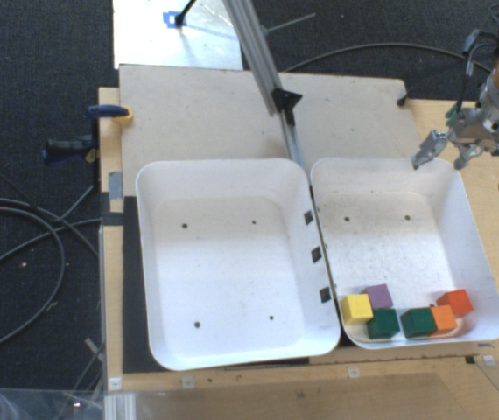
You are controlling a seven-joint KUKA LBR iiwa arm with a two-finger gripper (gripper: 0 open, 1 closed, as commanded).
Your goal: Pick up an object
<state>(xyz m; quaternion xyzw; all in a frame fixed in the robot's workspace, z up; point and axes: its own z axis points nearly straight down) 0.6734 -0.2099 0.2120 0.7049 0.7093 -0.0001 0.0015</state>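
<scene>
Blocks (407, 313) clustered in right bin (473, 226) — fingers (426, 150) spread, empty, above far-right rim.

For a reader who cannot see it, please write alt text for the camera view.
The gripper hangs open above the right bin's far corner, holding nothing. Six small blocks cluster along that bin's near edge; the left bin sits beside it.
</scene>
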